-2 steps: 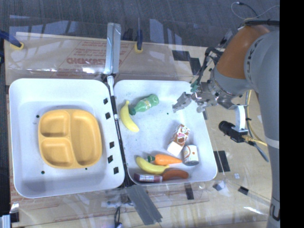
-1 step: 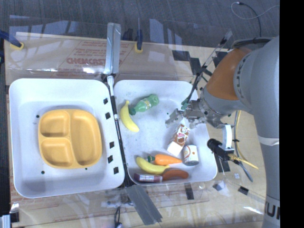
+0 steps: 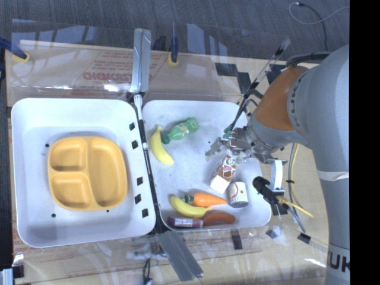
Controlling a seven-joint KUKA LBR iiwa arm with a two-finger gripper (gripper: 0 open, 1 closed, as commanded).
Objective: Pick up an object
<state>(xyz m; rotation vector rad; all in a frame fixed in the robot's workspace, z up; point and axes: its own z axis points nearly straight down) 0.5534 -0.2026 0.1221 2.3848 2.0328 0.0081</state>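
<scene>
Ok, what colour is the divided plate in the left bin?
Yellow; the plate shows plainly in the camera view.

I count two white bins point(image 3: 24, 177) on my bench. In the left bin lies one yellow plate point(image 3: 87, 172) with three compartments. Right of that plate, in the other bin point(image 3: 196, 108), I count two bananas: one point(image 3: 160, 147) nearest the plate, one point(image 3: 184, 206) further right and lower. Also there: one green bottle point(image 3: 181, 129), one carrot point(image 3: 206, 199), one brown sausage point(image 3: 218, 218), one dark bar point(image 3: 184, 222), one small carton point(image 3: 224, 174) and one can point(image 3: 238, 193). That makes eight loose things right of the plate.
</scene>
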